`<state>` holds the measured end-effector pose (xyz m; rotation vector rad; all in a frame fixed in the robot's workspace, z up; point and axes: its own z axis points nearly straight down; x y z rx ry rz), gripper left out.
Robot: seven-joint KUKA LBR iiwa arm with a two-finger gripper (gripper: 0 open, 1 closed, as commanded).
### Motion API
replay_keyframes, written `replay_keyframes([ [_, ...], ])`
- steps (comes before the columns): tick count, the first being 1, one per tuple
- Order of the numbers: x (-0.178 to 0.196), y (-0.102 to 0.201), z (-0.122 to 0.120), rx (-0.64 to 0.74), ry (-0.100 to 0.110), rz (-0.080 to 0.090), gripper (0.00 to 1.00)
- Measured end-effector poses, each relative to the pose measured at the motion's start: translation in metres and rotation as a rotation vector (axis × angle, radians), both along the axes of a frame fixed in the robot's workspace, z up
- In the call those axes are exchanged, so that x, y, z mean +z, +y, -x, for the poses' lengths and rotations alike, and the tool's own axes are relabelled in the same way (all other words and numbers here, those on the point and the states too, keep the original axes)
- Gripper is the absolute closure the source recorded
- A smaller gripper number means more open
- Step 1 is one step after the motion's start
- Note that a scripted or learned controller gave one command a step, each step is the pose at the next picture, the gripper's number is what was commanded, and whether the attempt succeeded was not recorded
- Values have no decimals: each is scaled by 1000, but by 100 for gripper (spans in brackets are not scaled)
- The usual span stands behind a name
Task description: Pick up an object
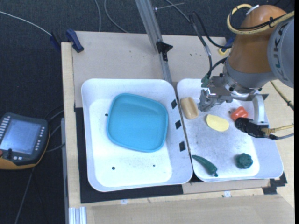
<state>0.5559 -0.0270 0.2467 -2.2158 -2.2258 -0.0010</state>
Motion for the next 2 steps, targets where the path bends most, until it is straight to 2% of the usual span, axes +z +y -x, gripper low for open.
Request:
replay_keyframes([
  [1,6,56,-1,1,-1,0,100],
  [2,-7,100,-8,-1,0,0,100],
])
